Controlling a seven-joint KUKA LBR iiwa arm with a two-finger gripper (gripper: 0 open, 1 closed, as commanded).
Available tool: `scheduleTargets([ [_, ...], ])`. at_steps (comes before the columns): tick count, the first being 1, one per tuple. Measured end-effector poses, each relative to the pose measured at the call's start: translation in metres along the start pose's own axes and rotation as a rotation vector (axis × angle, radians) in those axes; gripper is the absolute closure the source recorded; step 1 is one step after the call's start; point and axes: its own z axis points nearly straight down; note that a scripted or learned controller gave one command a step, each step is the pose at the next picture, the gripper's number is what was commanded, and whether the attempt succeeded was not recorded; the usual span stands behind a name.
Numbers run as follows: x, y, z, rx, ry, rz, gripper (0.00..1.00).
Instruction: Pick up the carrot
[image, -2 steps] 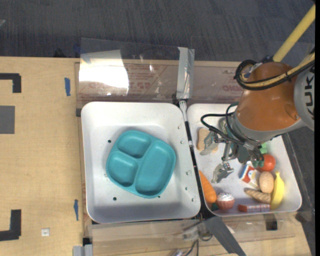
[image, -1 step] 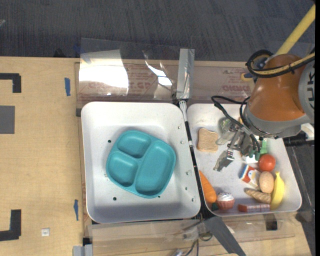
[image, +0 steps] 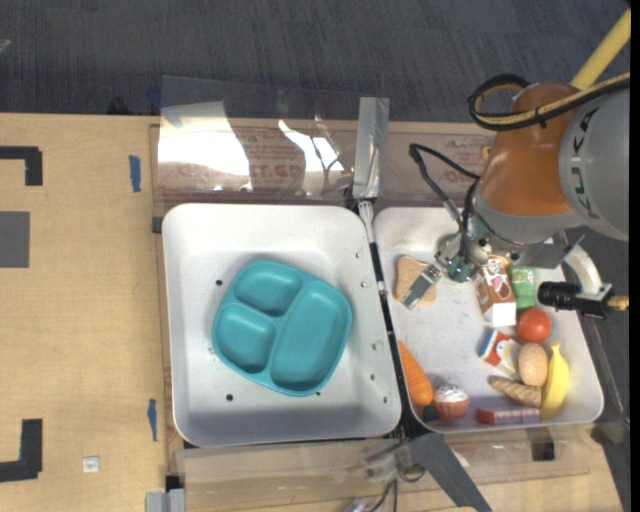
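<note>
The scene is evenly and brightly lit from above. Strong glare streaks the clear plastic sheet (image: 260, 150) behind the bins. The left bin (image: 190, 300) is nearly blown out to flat white. Shadows are soft and short under the teal plate (image: 282, 326). Fine detail is slightly soft and grainy throughout.

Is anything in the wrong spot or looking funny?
The carrot lies slanted against the right bin's left wall, apart from the other toy food heaped at the opposite side. The teal plate sits crooked in the left bin.
</note>
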Motion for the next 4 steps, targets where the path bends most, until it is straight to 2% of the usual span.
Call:
scheduleTargets([
  [1,-0.005,0.038,0.0,0.0,0.001,0.089,0.0],
  [2,0.059,-0.031,-0.026,0.003,0.004,0.276,0.0],
  [3,-0.004,-0.015,0.001,0.004,0.001,0.546,0.0],
  [4,0.017,0.01,0.001,0.007,0.001,1.132,0.0],
])
